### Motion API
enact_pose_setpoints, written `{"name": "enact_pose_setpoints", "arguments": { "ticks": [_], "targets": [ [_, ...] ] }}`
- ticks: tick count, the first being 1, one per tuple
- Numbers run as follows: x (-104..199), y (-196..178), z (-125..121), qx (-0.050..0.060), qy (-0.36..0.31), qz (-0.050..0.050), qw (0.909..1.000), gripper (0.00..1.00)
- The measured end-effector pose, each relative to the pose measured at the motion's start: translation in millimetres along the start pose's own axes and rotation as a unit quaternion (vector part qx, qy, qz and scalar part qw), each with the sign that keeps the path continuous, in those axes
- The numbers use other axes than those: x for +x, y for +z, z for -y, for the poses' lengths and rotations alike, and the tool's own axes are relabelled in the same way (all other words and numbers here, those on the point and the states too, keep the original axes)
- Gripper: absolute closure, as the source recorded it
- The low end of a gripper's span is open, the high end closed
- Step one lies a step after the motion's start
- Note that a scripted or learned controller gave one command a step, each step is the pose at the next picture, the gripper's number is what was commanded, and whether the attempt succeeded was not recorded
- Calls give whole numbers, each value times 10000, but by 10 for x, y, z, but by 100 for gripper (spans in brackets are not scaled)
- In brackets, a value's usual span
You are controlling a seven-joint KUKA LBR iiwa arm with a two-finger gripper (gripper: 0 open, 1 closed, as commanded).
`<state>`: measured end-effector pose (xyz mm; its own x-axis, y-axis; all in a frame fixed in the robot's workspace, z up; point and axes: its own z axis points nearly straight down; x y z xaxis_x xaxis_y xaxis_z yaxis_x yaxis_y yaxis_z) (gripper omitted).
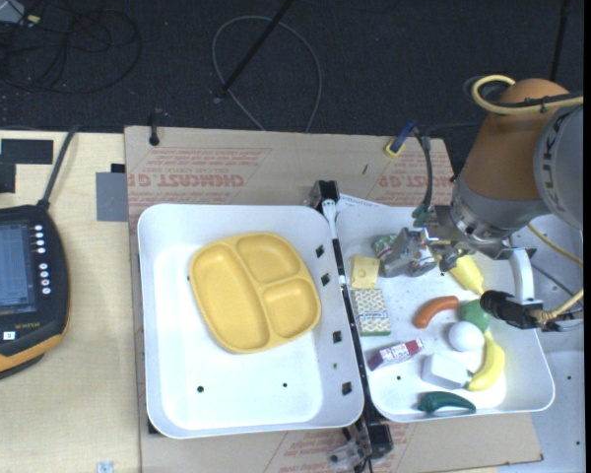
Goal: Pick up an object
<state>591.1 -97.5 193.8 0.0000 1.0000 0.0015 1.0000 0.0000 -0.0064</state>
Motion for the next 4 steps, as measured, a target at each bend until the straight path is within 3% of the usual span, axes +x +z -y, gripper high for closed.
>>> {"name": "enact_pose_setpoints", "arguments": {
  "ticks": [1, 2, 3, 4],
  "targets": [
    [-665, 1128, -53, 11, 18, -6, 10000, 0],
    [-566, 1065, 374, -20, 3, 2, 10000, 0],
    [-575, 980, 361, -5, 28, -27, 10000, 100],
    [-579, 974, 360, -10, 37, -26, 10000, 0]
  ]
}}
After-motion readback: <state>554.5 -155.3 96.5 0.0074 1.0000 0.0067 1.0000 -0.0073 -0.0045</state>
